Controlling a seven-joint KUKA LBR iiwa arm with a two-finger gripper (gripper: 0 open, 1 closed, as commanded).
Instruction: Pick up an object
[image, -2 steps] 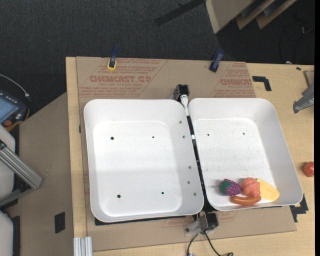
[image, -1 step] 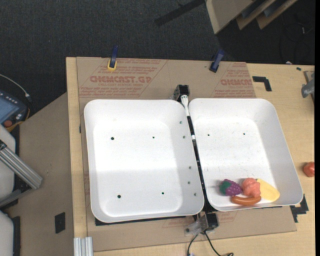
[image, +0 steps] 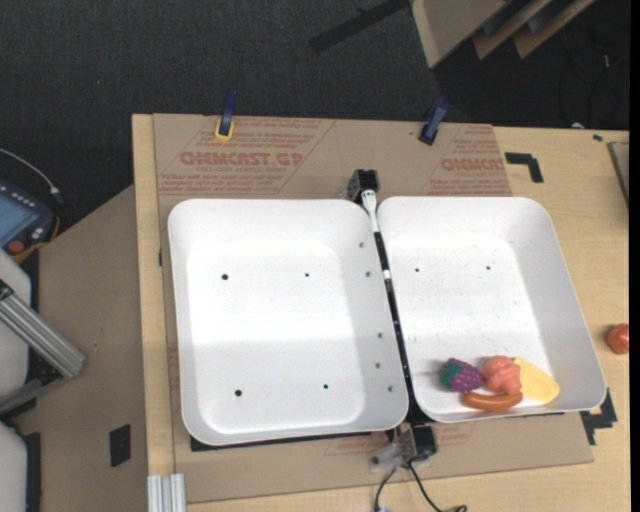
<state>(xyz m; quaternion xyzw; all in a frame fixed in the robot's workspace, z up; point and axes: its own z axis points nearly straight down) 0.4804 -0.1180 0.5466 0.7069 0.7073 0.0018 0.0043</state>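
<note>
Lying crowded in the near corner of the view's right-hand bin (image: 470, 204), probably slid together there, the purple grape bunch (image: 462, 375), pink toy (image: 503, 373), yellow piece (image: 540, 384) and orange sausage (image: 491, 401) touch one another, while I cannot tell whether the jaws are open or closed.

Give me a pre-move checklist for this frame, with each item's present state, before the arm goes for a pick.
1. Pickable things present: ok. A purple toy, a pink-orange toy, a yellow piece and an orange sausage-shaped toy lie in the right bin.
2. Targets separated: not ok. All four are bunched together, touching or overlapping.
3. Clearance from bin wall: not ok. The cluster sits in the near right corner, close to the rim.
4. Path above the cluster: ok. Nothing hangs over it.
5. Stray items: not ok. An orange object lies outside the bin, on the bench at its right.
</note>
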